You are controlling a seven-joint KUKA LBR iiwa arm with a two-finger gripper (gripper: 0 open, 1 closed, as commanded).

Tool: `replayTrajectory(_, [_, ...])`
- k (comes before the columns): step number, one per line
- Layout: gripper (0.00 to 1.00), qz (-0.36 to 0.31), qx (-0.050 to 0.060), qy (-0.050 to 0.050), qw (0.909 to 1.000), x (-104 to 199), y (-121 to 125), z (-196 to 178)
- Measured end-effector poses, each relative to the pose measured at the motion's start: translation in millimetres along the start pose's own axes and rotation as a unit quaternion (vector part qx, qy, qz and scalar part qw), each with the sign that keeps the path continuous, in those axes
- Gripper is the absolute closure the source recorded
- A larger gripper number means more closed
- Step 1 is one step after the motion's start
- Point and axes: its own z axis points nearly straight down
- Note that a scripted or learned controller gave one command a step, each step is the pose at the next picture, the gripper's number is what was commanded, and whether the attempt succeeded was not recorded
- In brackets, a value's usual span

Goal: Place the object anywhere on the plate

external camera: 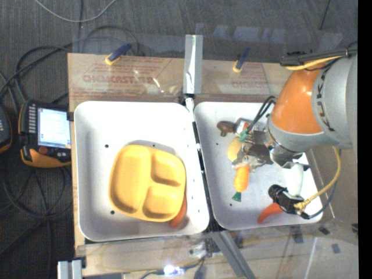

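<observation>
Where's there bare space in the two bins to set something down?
Left bin: bare floor left of and behind the yellow plate. Right bin: bare near its front-left corner; crowded around the gripper, carrot and orange pepper.

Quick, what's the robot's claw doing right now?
Gripper: down in the right bin among toy foods; open or shut cannot be told.

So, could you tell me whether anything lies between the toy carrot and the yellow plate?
Yes: the raised walls where the two bins meet stand between the carrot in the right bin and the plate in the left.
</observation>
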Motion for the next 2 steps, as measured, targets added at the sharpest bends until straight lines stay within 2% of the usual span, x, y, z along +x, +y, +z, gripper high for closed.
replayTrajectory(1, [1.00,-0.028,0.001,0.001,0.9996,85,4,2])
replayTrajectory(2, [1.00,-0.106,0.001,0.000,0.9943,146,8,17])
